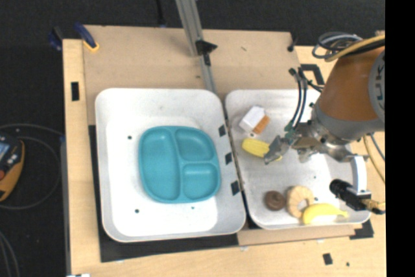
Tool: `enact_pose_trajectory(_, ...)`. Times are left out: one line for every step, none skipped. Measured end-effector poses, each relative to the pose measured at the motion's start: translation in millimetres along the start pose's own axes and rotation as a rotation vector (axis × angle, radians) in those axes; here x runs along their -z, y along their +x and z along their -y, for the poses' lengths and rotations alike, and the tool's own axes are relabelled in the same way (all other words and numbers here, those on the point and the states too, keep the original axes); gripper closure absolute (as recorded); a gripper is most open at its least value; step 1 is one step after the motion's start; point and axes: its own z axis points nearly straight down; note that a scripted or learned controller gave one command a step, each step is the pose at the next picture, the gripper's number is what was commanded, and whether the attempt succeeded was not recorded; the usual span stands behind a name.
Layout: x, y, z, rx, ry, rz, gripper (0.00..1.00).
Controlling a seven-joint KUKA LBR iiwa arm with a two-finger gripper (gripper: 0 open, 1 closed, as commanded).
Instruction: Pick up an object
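The left bin (117, 159) holds a teal divided plate (179, 163). In the right bin (308, 181), a white-and-orange box (253, 120) lies at eleven o'clock, with a yellow corn piece (255, 148) just below it. The gripper (275, 152) hovers beside the corn at its three o'clock, jaws slightly spread, pinching nothing. A brown donut (274, 200), tan pastry (299, 198) and banana (323, 213) lie at six o'clock.
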Motion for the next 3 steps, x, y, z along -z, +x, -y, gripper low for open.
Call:
enact_pose_trajectory(5.4, 0.0, -2.6, 0.002, -0.011, 0.001, 0.0)
enact_pose_trajectory(-56.9, -2.7, 2.1, 0.0, -0.005, 0.001, 0.0)
enact_pose_trajectory(-96.0, -3.8, 0.8, -0.001, -0.012, 0.002, 0.0)
